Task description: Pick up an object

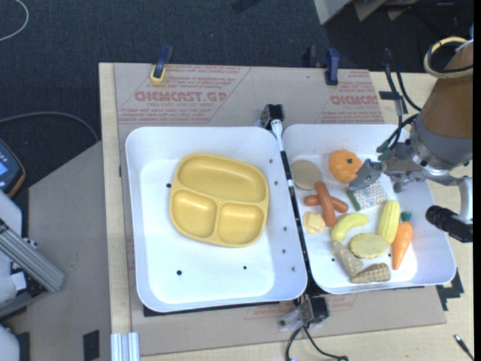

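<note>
Grey metal fingers of the gripper (373,177) hang low over the right bin (440,265), just above a small pale checkered piece (370,196); whether they are parted or closed, I cannot tell, and nothing is visibly between them. Judged from this, the pick is not yet done: every item rests on the bin floor. An orange fruit (344,165) sits just left of the gripper, 2 sausages (327,198) lower left, a banana (349,225) and corn cob (389,218) directly below, a carrot (402,244) below and right. Far left, the yellow divided plate (219,199) lies in the left bin (150,262). Closing and lifting remain.
</note>
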Robot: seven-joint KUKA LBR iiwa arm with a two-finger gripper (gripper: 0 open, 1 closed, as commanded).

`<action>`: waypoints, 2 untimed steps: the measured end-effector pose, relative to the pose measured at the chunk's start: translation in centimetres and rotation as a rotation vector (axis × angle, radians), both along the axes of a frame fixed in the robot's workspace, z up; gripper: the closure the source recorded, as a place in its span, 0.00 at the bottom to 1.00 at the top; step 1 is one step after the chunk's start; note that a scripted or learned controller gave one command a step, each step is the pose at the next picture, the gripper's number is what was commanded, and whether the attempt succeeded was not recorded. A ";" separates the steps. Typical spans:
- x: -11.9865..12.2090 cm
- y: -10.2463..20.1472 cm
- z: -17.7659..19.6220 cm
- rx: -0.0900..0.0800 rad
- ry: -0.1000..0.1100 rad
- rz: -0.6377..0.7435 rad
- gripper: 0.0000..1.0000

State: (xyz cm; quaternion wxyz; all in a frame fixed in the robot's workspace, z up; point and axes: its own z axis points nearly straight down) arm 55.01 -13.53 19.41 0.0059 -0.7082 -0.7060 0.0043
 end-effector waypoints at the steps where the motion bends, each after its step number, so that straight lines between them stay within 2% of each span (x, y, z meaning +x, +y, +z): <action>1: 0.3 0.0 0.8 -0.002 -0.015 0.003 0.00; 2: 1.1 -0.5 -4.2 -0.001 -0.009 0.003 0.00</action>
